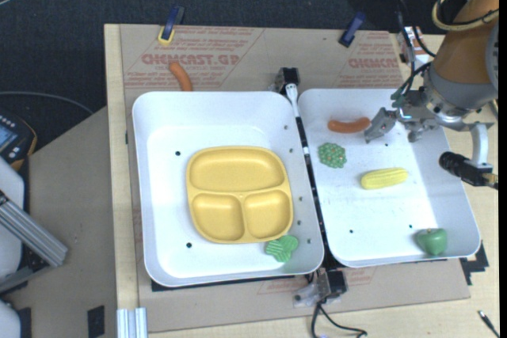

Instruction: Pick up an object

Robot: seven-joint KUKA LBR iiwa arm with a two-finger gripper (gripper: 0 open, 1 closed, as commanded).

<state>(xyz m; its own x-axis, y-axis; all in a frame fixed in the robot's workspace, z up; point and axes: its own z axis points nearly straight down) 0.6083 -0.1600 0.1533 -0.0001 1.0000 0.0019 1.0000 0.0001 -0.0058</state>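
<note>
Resting on dark carpet, holding two white bins (150,170), with gripper (394,125) hovering spread and empty at frame right, just beside the orange hot dog (348,124), above corn cob (384,179); nothing lifted, grasping remaining.

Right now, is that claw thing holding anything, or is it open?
Gripper: open, fingers spread, holding nothing, above the right bin beside the toy sausage.
</note>
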